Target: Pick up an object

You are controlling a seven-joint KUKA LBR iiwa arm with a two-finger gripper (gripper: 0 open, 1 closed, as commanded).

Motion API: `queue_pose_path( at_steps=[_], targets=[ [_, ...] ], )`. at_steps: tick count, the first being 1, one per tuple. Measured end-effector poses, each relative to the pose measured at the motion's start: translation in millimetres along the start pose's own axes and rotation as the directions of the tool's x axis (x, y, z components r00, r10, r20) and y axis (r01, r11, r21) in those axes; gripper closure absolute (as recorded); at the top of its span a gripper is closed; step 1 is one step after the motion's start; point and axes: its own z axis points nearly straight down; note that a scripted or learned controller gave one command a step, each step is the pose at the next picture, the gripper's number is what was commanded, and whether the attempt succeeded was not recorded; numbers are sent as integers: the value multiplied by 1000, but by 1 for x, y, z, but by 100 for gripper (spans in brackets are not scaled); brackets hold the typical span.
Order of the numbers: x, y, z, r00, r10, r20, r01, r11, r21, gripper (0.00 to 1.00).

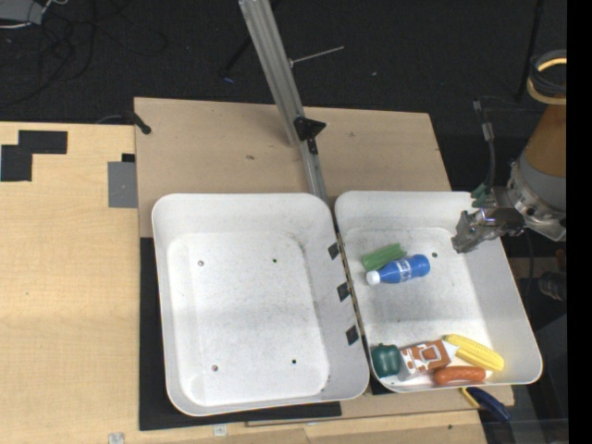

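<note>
Our gripper point(465, 233) hangs over the right bin's point(481, 296) far right edge; we cannot tell its state, and we see nothing held. The bottle point(400, 270) lies mid-bin toward the left wall, a green block point(383, 255) touching it on the far side. Along the near edge crowd a green pot point(385, 359), carton point(425, 355), corn point(474, 351) and sausage point(457, 375). Our worry — the bottle rolling off a closing grasp, or a jammed descent into that cluster. No writing is legible — the labels are too small.

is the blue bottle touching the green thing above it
Touching: the camera view shows the blue bottle lying against the green object, no gap.
</note>
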Motion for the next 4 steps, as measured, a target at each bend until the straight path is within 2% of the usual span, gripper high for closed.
queue_pose_path(
  at_steps=[1,2,4],
  targets=[
    [42,5,4,1000,1,0,-1,1000,2,100],
    [102,7,1,1000,-1,-1,1,1000,2,100],
    [220,14,25,1000,0,1,0,1000,2,100]
  ],
)
